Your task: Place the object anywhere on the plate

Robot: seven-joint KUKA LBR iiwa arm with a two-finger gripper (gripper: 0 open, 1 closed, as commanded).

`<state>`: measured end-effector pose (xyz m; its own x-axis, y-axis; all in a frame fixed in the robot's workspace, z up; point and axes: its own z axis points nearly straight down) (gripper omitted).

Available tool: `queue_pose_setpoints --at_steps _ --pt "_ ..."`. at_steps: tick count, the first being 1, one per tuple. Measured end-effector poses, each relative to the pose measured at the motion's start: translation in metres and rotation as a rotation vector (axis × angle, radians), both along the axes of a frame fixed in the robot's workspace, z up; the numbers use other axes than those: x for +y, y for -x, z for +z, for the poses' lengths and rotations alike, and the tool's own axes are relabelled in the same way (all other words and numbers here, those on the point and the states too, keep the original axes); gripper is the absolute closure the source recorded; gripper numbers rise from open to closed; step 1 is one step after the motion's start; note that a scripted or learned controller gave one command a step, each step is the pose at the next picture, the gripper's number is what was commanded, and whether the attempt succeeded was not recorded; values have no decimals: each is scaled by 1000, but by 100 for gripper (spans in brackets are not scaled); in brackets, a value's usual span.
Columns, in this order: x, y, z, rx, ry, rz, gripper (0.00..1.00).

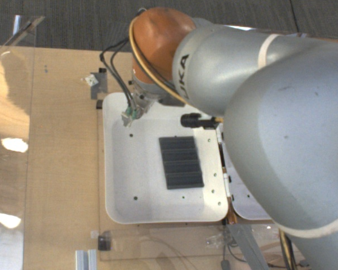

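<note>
The wooden bench [50,167] runs bare along the left, with a small black block [104,241] near its lower edge and a dark bracket [99,86] further up. Next comes the left bin [121,201], shallow and white, with a dark ribbed plate [181,162] lying flat near its middle. Over the bin's upper left corner hangs the pincer [129,115], its tip small and partly hidden under the wrist, so I cannot tell whether it is open or closed, or whether anything sits in it. Black cables [114,61] loop beside it. Above it is the orange band [158,35], and from there the grey arm [270,122] swells across the right, covering most of the right bin [242,204]. I can make out no loose object for the plate.
</note>
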<state>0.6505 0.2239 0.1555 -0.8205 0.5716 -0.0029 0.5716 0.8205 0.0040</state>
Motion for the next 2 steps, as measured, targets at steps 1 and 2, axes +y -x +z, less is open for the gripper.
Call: queue_pose_setpoints --at_steps 1,2 --pt "12 104 -63 -16 1 620 100" --pt "-81 152 -62 -19 6 666 100"
